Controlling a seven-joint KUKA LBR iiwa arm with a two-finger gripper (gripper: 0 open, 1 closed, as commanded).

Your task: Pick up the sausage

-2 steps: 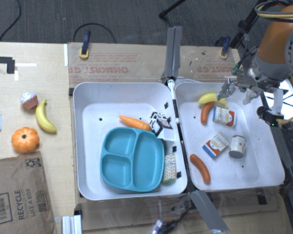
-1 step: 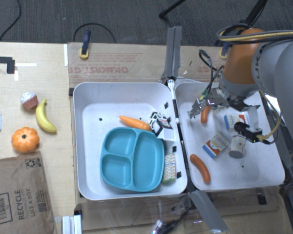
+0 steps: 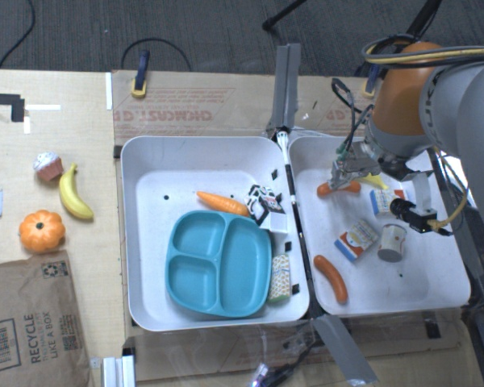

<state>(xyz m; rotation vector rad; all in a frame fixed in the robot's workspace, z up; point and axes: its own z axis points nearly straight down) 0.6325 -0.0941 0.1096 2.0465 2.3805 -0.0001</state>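
The sausage [image 3: 331, 278], reddish-orange and rounded at both ends, lies slantwise near the front left corner of the right bin [image 3: 436, 297]. My gripper [image 3: 348, 174] hangs low over the back left part of that bin, well behind the sausage. It is directly above a small orange-red piece [image 3: 337, 189] and may be touching it. A yellow item [image 3: 376, 181] pokes out to the right of the gripper. Nothing touches the sausage.
The right bin also holds a small carton [image 3: 356, 241], a grey can [image 3: 391, 243] and a blue-white packet [image 3: 381, 201]. In the left bin lie a blue divided plate [image 3: 219, 266], a carrot [image 3: 223, 204] and a checkered pack [image 3: 280, 277]. A banana [image 3: 73, 193] and pumpkin [image 3: 42, 231] sit on the bench.
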